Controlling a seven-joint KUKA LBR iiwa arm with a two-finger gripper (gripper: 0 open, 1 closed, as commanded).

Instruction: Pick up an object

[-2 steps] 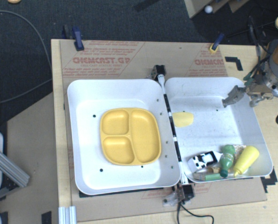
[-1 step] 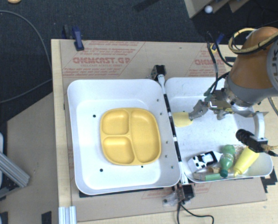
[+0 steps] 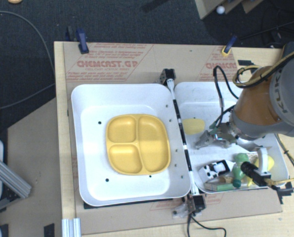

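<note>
My gripper (image 3: 207,138) hangs low in the right bin (image 3: 201,94), near that bin's left wall. Just to its upper left lies a pale yellow flat piece (image 3: 193,126), close to the gripper but with a small gap between them. Nearer the front of this bin sit a black-and-white toy (image 3: 214,169), a green object (image 3: 240,158) and a yellow object (image 3: 268,163). A teal and brown item (image 3: 223,184) lies against the front wall. Nothing shows between the gripper's tips. The arm's orange band (image 3: 253,107) hides the bin's back right part.
The left bin (image 3: 88,132) holds a yellow divided plate (image 3: 137,143) in its middle. A ridge (image 3: 179,127) separates the two bins. Cables (image 3: 221,90) loop over the back of the right bin. A blue clamp (image 3: 81,40) stands at the bench's far left corner.
</note>
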